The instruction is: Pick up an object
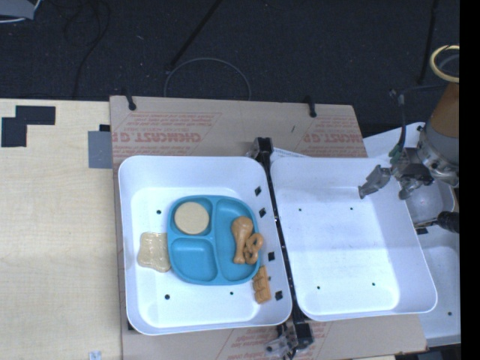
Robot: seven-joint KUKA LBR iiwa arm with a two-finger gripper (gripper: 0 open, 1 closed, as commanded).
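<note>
Gripper hangs over the right bin's far right edge, fingers apart, nothing between them; arm comes in from the right, wrist angled left. Objects sit in the left bin: blue divided tray with round cracker, pretzel-like piece. Cardboard under the bins carries mirrored red print, unreadable.

dark floor, pale wooden bench

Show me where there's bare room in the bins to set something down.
The right bin offers bare white floor from the centre divider to its far rim, below the gripper. The left bin is crowded: blue tray, beige piece, tan piece. A bare strip runs along its top wall.
</note>
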